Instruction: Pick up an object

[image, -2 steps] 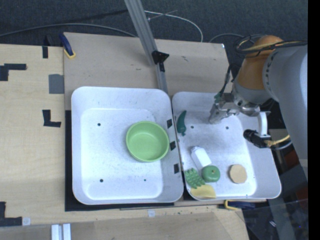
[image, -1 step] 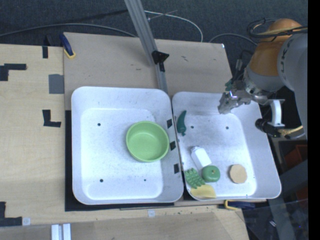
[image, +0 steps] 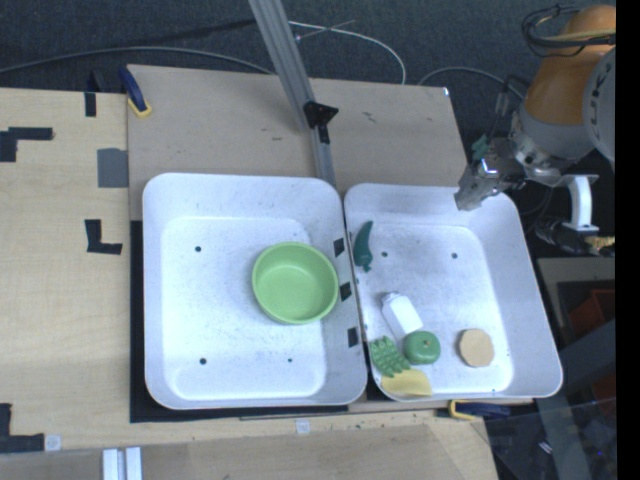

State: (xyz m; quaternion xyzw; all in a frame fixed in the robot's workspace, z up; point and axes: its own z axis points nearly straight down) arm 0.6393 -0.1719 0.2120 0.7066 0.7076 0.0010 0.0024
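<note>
Two shallow white bins sit side by side on the counter point(image: 400, 118), their inner rims touching along the middle. The arm point(image: 570, 88) reaches in from the right, its orange band high near the top right corner and its grey wrist angled down and to the left. The hand point(image: 472, 196) hangs over the back right corner of the right bin point(image: 530, 298), just at the rim, above bare white floor. Whether it is open or closed cannot be told from this slant, and nothing is seen in its grasp.

Things in the right bin are well apart from the hand. A dark green curved piece point(image: 362, 245) lies near the left wall toward the back. A small white bottle point(image: 402, 315) lies tilted in the middle. At the front edge, close together, are a green ridged piece point(image: 386, 354), a round green object point(image: 422, 347), a yellow piece point(image: 414, 383) against the front rim, and a tan round disc point(image: 476, 348) a little to the right.

Most of the back half of the right bin is open floor. The left bin point(image: 170, 268) holds a light green bowl point(image: 294, 283) right of centre, with open floor around it.
</note>
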